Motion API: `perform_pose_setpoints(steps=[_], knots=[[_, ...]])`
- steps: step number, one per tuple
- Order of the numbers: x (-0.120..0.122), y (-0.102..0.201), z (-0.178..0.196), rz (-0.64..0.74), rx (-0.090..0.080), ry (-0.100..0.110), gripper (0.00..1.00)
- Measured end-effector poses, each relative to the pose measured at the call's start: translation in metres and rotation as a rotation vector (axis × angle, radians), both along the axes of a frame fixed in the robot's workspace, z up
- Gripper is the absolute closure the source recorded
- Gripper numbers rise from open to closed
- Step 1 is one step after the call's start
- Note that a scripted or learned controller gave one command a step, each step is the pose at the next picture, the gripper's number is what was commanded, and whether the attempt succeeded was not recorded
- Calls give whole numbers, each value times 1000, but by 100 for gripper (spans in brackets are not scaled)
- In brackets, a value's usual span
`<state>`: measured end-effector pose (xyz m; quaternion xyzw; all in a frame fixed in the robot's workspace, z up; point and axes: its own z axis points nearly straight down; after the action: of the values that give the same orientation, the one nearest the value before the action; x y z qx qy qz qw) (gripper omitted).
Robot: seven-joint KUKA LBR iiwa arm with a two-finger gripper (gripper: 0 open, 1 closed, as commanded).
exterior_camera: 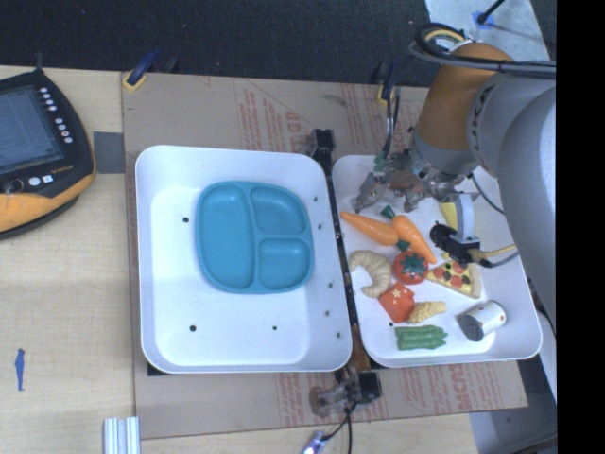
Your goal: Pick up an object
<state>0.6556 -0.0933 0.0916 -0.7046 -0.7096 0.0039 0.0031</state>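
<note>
My gripper [389, 195] hangs over the far end of the right bin [515, 353], fingers spread apart and nothing between them. Just below it lie two orange carrots [369, 227] [413, 237]. Further toward the front sit a red tomato [410, 267], a beige croissant [371, 269], a red strawberry [398, 302], a pizza slice [454, 276], a small corn cob [426, 311], a green pea pod [420, 338] and a grey-and-white cylinder [481, 321]. A yellow banana [458, 215] is partly hidden beside the wrist.
The left bin [165, 339] holds a blue divided plate [253, 235]. A teach pendant [38, 154] lies on the bench at far left. The arm's grey body [515, 130] covers the right bin's far right corner. Clamps [324, 143] sit between the bins.
</note>
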Motion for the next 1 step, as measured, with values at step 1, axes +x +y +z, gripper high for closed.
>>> perform_pose_setpoints(steps=[1], knots=[[0,1,0,1,0,0,0]])
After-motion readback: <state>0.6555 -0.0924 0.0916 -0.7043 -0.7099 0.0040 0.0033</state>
